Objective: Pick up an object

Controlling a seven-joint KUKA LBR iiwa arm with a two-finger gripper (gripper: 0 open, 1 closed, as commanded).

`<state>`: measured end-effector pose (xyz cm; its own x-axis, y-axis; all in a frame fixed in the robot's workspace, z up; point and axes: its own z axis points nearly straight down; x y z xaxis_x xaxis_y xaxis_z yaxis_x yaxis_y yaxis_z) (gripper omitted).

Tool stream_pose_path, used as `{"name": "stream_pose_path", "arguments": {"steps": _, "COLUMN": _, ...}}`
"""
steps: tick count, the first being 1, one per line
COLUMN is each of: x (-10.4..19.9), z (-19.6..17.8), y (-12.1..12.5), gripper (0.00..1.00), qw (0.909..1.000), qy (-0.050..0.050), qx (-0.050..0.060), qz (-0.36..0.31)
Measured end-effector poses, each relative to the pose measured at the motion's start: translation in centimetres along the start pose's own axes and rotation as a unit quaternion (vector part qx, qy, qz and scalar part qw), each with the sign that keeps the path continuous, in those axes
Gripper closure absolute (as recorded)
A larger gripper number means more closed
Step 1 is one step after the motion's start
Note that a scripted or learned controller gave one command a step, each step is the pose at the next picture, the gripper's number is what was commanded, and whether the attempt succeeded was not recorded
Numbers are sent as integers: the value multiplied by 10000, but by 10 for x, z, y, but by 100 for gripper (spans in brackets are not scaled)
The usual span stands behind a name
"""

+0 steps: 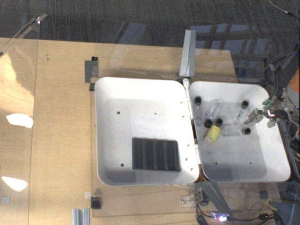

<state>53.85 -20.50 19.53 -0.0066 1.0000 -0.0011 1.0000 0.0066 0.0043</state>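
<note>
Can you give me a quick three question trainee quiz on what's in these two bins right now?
1. True or false: the black ridged tray lies in the left bin.
2. Which bin holds the yellow vial? A) left B) right
3. Fill in: the gripper is over the ____ bin, near its right rim.

Key: 1 true. 2 B, the right bin, among clear black-capped vials. 3 right.

No legible txt, view blurry.
</note>
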Motion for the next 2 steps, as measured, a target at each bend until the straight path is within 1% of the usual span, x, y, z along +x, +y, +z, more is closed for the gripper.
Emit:
{"name": "stream_pose_path", "arguments": {"steps": 1, "x": 66, "z": 101, "y": 21, "gripper": 0, "qw": 9998, "qy": -2, "qx": -18, "qz": 214}}
{"name": "stream_pose_path", "arguments": {"steps": 2, "x": 37, "z": 83, "y": 75, "gripper": 0, "qw": 10000, "qy": -2, "qx": -15, "qz": 95}}
